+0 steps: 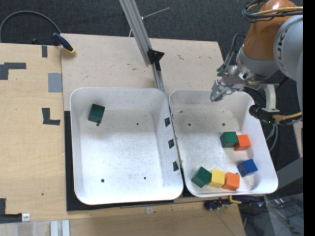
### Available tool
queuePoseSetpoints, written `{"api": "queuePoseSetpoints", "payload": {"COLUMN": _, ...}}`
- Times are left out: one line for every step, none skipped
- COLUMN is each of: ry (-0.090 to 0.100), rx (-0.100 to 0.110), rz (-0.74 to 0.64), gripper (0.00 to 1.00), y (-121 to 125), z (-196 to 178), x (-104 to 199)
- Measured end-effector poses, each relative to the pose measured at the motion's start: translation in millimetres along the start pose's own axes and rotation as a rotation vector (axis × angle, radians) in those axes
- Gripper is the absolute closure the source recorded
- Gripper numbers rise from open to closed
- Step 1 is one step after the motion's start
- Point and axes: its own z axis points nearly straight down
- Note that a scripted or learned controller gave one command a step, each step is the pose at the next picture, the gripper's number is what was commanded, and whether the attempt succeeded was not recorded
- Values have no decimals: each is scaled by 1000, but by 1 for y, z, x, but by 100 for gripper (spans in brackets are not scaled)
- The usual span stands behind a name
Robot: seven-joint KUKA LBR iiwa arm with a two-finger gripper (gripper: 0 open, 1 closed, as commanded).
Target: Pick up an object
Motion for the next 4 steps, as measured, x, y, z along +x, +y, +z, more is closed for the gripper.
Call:
{"api": "queuePoseSetpoints", "payload": {"ry": 1, "rx": 0, "rz": 0, "gripper": 100, "y": -29, "z": -10, "x": 43}}
{"api": "queuePoseSetpoints", "payload": {"ry": 0, "rx": 2, "rz": 0, "gripper": 100, "y": -50, "z": 0, "x": 91}}
{"api": "queuePoseSetpoints", "payload": {"ry": 0, "rx": 2, "rz": 0, "gripper": 100, "y": -75, "z": 8, "x": 138}}
{"api": "queuePoseSetpoints", "payload": {"ry": 1, "rx": 1, "rz": -2, "gripper": 100, "y": -102, "z": -8, "x": 182}}
